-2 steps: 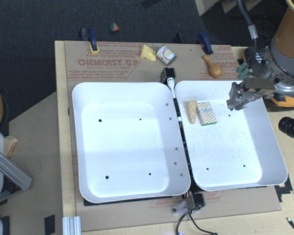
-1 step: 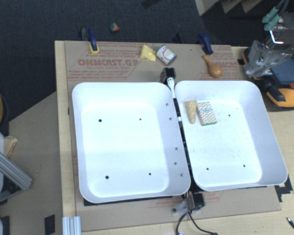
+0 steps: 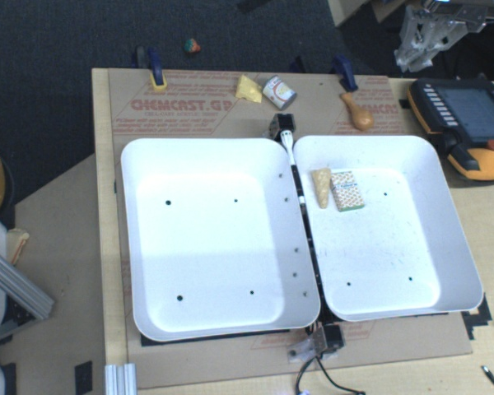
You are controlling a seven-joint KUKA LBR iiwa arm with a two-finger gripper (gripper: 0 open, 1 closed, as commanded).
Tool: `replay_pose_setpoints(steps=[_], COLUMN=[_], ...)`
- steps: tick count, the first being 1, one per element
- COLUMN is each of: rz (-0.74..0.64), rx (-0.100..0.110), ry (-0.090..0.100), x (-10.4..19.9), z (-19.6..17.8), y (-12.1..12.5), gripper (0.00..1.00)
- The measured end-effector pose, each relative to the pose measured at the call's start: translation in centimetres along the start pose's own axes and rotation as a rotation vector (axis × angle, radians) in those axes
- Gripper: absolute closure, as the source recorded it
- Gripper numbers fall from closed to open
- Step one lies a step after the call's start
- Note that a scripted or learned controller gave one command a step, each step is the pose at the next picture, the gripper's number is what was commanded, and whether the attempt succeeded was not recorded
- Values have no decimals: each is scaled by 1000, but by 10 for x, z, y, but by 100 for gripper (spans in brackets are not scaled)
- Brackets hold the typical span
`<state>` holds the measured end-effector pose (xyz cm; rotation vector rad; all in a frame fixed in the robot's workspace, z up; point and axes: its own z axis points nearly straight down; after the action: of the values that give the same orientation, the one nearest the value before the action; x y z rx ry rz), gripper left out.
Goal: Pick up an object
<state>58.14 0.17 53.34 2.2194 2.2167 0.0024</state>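
While 2 small items lie in the right bin, the tool, possibly blurred, has an unreadable opening.

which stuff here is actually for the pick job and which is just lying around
For the job:
- tan wedge in the right bin
- small patterned packet beside it
- gripper at top right

Lying about:
- left bin
- yellow piece and small box on the board behind the bins
- wooden-handled tool
- handheld pendant

Pale grey metal arm, angular silver brackets, white edge highlights
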Motion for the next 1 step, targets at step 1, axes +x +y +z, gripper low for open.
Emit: replay_pose_setpoints(steps=[1], rz=[17], rx=[3], ry=[-4], x=[-169], z=[-2], y=[-37], gripper=[100])
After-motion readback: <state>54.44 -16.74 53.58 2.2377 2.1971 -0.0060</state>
